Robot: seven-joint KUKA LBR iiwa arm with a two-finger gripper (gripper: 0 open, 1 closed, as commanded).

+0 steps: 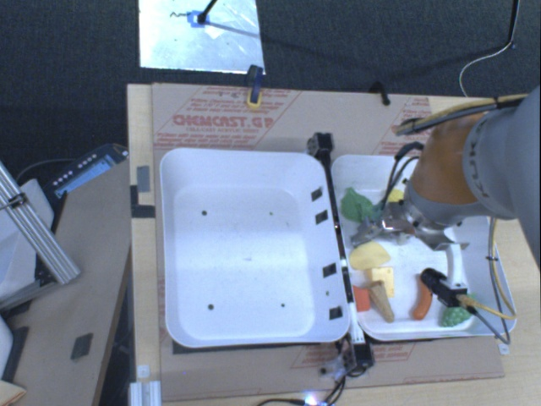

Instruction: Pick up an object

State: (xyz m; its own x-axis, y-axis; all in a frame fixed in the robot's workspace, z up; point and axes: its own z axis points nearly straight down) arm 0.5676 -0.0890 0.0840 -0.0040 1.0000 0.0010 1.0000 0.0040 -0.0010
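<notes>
Along the near edge of the right bin [473, 332] lie a small green piece [455, 317], an orange carrot-like piece [420, 299], a tan cone [380, 300] and a red block [362, 299]; the yellow piece [369, 255] sits mid-left, the green leafy piece [356, 203] near the far-left corner; the left bin [245, 252] offers wide room; the gripper [385, 224] hangs between the green leafy piece and the yellow piece, perhaps touching neither; the arm hides its fingers, so I cannot tell their state.

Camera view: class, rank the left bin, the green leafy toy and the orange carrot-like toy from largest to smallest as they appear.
1. Left bin
2. Green leafy toy
3. Orange carrot-like toy, only slightly smaller than the green one, so that ranking is unsure.
</notes>
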